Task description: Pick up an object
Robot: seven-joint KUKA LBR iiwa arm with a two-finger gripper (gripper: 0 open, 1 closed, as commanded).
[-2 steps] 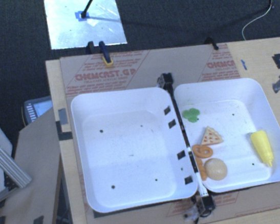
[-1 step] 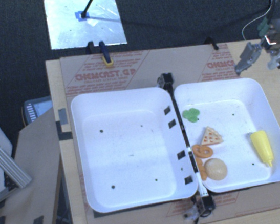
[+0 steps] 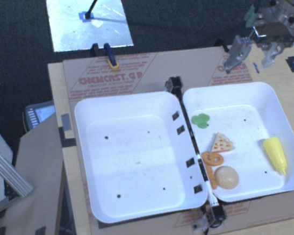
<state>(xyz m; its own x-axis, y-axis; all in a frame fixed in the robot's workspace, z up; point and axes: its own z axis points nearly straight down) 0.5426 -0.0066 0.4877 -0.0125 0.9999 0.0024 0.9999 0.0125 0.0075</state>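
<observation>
The gripper (image 3: 252, 55) hangs above the bench beyond the far edge of the right bin (image 3: 267, 91), its two fingers spread open with nothing between them. Inside that bin, well apart from the gripper, lie a green piece (image 3: 200, 120), a cheese-like wedge (image 3: 221, 143), a pretzel (image 3: 213, 159), a tan ball (image 3: 226, 177) and a yellow corn cob (image 3: 275, 155).

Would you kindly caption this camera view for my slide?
Open gripper above right bin holding five small items; left bin beside it.
</observation>
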